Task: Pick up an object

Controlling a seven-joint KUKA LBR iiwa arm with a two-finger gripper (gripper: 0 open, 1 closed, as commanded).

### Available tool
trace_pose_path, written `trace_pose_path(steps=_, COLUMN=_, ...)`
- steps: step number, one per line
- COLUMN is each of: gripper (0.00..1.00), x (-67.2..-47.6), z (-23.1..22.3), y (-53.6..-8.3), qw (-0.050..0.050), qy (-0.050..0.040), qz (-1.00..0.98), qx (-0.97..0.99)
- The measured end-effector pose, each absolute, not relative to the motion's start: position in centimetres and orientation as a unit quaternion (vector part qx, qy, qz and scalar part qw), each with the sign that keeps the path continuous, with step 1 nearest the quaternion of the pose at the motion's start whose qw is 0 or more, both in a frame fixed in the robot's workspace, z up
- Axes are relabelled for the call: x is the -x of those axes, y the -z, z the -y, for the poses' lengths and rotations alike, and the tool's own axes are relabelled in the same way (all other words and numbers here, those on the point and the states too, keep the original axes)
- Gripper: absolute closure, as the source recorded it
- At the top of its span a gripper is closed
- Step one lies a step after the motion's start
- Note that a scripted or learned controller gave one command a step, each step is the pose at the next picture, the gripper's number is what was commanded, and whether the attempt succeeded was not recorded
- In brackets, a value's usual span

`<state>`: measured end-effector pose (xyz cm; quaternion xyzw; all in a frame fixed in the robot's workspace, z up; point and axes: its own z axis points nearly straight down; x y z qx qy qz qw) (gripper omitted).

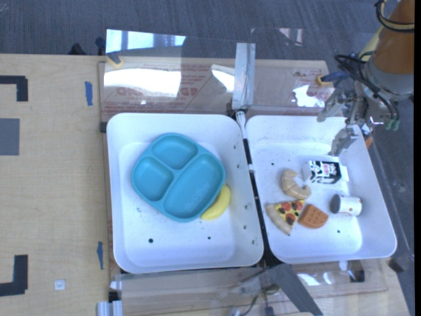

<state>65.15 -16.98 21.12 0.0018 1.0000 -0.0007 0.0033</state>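
Hand (pixel 350 129) hovers over right bin's (pixel 375 242) far corner, grip state indeterminate, presumably staging above the clustered toy food (pixel 297 209).

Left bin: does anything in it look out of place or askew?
Yes. The blue plate sits skewed to the left bin's walls, and a yellow banana pokes out from beneath its lower right edge, mostly covered, so the plate seems to rest on it. Nothing looks spilled or broken.

Two white bins (pixel 125 176) on a wooden bench (pixel 52 176)
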Motion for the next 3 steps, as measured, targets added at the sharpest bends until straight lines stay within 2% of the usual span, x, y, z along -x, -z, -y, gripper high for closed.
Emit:
trace_pose_path(steps=1, gripper=0.0, x=-65.9, z=15.6, y=-10.0, qw=0.003, qy=0.0002, qz=-0.984, qx=-0.176)
trace_pose_path(steps=2, gripper=1.0, x=-66.1, z=15.5, y=-11.2, qw=0.007, qy=0.0007, qz=-0.985, qx=-0.174)
trace_pose_path(steps=3, gripper=1.0, x=-64.6, z=10.2, y=-8.9, qw=0.004, qy=-0.0012, qz=-0.969, qx=-0.248)
